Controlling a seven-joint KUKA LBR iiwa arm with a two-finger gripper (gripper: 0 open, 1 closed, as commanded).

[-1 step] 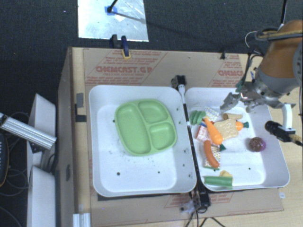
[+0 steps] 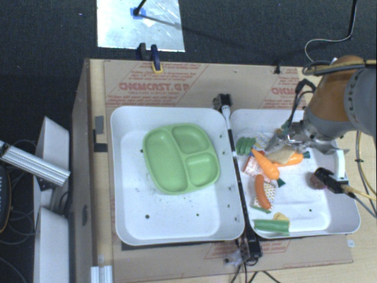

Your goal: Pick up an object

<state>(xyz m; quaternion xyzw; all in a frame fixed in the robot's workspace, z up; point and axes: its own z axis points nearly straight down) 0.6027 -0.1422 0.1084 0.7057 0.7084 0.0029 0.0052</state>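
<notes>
My gripper is low over the far middle of the right bin, reaching in from the right. It hangs just above a tan, bread-like piece with an orange piece beside it. An orange carrot lies just left of these. A dark green vegetable sits to the gripper's left, near the divider. Closer to the front lie an orange-red sausage, a long green piece and a small yellow piece.
The left bin holds a green divided plate. A red and white packet lies under the carrot. The right bin's front right floor is bare white. Cardboard lines the bench behind both bins.
</notes>
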